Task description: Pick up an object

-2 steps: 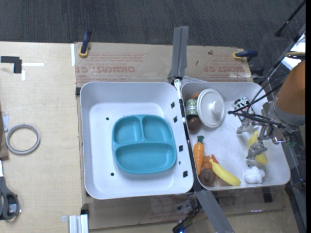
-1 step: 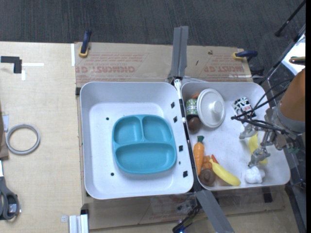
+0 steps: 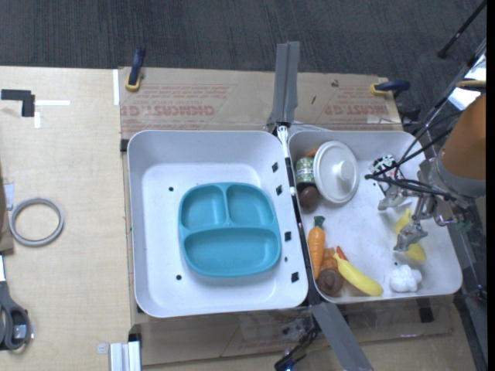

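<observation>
Bins side by side on the counter (image 3: 62, 145): left bin (image 3: 147, 207) w/ a blue divided plate (image 3: 230, 229) in its middle, right bin (image 3: 441, 273) full of small stuff. Arm (image 3: 468, 149) comes in from the right, orange band showing, and its jaws (image 3: 408, 226) sit low over the right bin's right side, just above a small yellow piece (image 3: 414, 253). Can't tell if the jaws are parted or clenched, too much metal and cable in the way, and can't tell if they touch the yellow piece. Just below that, a white fluffy lump (image 3: 404, 279) near the bin's front right corner. Along the bin's left wall: a jar w/ a green label (image 3: 304, 172), a brown round thing (image 3: 309, 198) under it, then a carrot (image 3: 316, 242), a banana (image 3: 357, 277) and another brown piece (image 3: 330, 282) at the front. White round lid w/ a knob (image 3: 336, 171) lies near the back, beside the jar. Roll of tape (image 3: 35, 221) and scissors (image 3: 14, 323) sit on the counter well to the left.
</observation>
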You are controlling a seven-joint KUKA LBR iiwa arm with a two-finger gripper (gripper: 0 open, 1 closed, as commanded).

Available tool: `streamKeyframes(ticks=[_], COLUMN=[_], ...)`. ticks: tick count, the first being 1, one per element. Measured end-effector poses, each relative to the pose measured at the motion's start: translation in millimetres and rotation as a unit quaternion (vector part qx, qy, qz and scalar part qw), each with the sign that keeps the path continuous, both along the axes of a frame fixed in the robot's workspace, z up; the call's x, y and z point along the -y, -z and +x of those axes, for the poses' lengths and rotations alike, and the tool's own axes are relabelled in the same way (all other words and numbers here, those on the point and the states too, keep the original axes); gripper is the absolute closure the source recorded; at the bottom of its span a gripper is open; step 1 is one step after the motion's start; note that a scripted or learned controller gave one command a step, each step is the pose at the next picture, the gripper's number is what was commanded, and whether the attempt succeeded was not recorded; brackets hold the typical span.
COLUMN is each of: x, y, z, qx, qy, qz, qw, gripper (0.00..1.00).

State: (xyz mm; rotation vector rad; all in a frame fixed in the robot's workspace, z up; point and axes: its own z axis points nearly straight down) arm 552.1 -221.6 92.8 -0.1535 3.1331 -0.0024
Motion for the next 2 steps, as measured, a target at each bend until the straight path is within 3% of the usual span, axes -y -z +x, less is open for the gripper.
streamKeyframes(ticks=[1, 2], x=[-0.1, -0.1], y=[0.2, -0.1], z=[-12.7, -7.8], qx=[-0.001, 0.000], qy=[-0.006, -0.013], qz=[0.0001, -0.0002], qw=[1.0000, 0.9999], gripper=[0.00, 0.00])
